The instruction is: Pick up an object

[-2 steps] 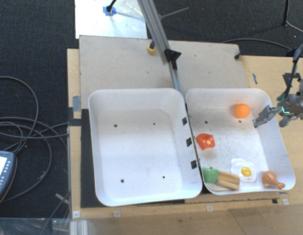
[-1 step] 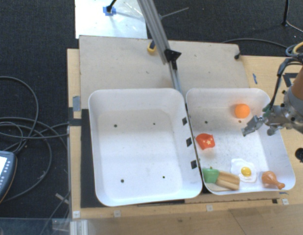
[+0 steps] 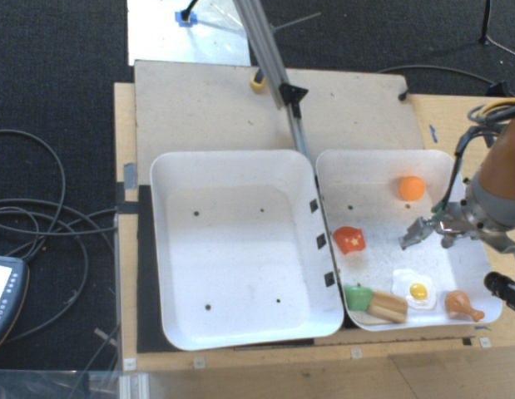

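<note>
Two shallow white bins sit side by side on a bench [image 3: 199,98]. The left bin [image 3: 240,248] holds no loose items. The right bin [image 3: 365,173] holds six small toy foods, one of each: an orange ball [image 3: 412,188] near the far wall, a red piece [image 3: 349,239] close to the wall shared with the left bin, a green piece [image 3: 357,296] and a tan bread roll [image 3: 388,307] touching each other at the near edge, a fried egg [image 3: 416,289] just right of them, and a brown drumstick [image 3: 463,306] in the near right corner. One grey arm [image 3: 498,181] reaches in from the right, its wrist bent low over the right bin. Its tool [image 3: 411,235] points left, between the ball and the egg, touching neither. Its fingers look slightly parted, with nothing between them.
</note>
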Action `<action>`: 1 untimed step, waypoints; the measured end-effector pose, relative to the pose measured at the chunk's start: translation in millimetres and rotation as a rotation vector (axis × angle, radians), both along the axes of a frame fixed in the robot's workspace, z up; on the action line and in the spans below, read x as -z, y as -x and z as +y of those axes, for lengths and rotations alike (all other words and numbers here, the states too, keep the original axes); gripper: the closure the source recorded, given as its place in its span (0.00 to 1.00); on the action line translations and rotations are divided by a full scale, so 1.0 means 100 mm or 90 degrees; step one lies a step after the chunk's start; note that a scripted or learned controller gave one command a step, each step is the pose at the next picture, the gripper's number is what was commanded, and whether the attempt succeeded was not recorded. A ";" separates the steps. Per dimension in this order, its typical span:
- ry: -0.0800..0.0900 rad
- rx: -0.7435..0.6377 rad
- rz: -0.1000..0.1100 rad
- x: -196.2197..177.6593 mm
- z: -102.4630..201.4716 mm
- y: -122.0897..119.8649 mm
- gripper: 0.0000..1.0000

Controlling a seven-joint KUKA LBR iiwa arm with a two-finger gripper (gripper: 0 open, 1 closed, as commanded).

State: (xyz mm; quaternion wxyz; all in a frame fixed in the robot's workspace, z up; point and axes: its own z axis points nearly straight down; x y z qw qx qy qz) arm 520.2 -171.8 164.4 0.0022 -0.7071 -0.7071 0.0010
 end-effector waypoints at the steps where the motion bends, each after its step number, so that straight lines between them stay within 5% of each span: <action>1: 0.000 -0.001 -0.001 0.43 0.03 -0.04 0.00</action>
